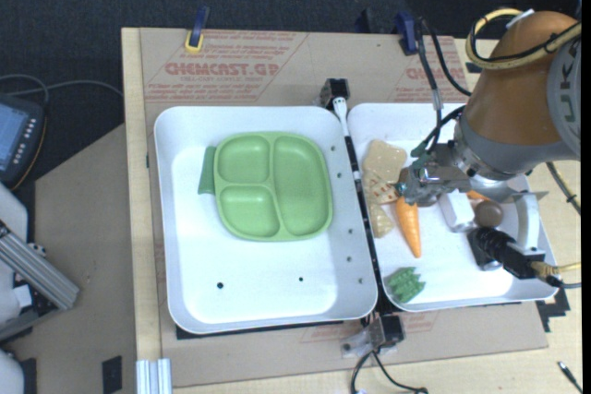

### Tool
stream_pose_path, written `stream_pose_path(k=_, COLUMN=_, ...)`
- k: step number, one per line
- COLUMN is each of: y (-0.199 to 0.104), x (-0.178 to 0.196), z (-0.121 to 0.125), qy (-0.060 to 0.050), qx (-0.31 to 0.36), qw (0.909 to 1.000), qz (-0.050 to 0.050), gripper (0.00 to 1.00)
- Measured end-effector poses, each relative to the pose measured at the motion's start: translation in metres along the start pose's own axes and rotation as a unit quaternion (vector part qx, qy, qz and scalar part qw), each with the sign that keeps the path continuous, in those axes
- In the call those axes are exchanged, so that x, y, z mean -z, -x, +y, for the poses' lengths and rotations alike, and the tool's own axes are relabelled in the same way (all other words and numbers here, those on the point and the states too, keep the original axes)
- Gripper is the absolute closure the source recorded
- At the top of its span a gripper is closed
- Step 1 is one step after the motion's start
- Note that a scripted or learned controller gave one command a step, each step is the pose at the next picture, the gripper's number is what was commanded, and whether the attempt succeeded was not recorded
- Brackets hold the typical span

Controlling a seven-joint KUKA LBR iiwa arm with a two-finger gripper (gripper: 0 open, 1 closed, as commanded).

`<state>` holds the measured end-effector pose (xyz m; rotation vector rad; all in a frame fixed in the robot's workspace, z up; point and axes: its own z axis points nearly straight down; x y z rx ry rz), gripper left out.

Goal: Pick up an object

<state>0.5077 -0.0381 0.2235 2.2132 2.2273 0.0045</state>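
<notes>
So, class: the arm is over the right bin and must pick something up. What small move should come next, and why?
Probably a short descent onto the carrot. The gripper sits just above its wide end in the right bin, and nothing shows between its fingers, so no object looks picked yet.

Glossy plastic green plate [273,185]; smooth white bins [185,198]; matt cardboard bench [231,60].

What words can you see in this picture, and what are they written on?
"CHEMCAST G P": red letters on the brown board behind the left bin.
More red print under it, and at the board's right end behind the right bin: too small and blurred to read.
White letters on the arm, by the picture's edge: cut off, can't be read.
</notes>
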Motion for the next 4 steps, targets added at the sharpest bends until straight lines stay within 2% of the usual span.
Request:
stream_pose_path(k=1, y=-0.03, x=-0.003, z=-0.011, qy=-0.003, qx=-0.002, qw=1.0, qz=0.0, gripper=1.0)
stream_pose_path(k=2, y=-0.031, x=-0.004, z=0.008, qy=0.0, qx=-0.002, qw=1.0, qz=-0.001, gripper=1.0)
stream_pose_path(k=3, y=-0.025, x=0.0, z=-0.012, qy=-0.003, qx=-0.004, qw=1.0, qz=0.0, gripper=1.0)
stream_pose_path(k=4, y=-0.023, x=0.01, z=-0.002, qy=0.0, qx=-0.003, qw=1.0, qz=-0.001, gripper=1.0)
